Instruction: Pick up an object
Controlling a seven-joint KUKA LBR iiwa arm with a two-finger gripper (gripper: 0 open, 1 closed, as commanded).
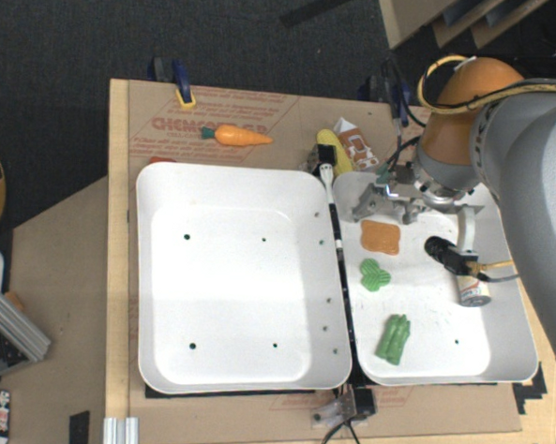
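In the right bin (505, 357) lie a flat orange-brown slice (380, 237), a small green leafy piece (375, 276), a green bundle of stalks (393, 339) and a small silver can (474, 292). My gripper (389, 210) hangs at the bin's far end, just behind the orange-brown slice. Its two grey fingers (364, 206) stand apart with nothing between them. The grey arm with its orange band (464, 96) comes in from the upper right.
The left bin (154, 256) sits beside the right one. On the cardboard behind the bins lie an orange carrot (236, 136), a yellow piece (332, 143) and a brown-and-white packet (358, 148). A blue clamp (183, 81) grips the board's far edge.
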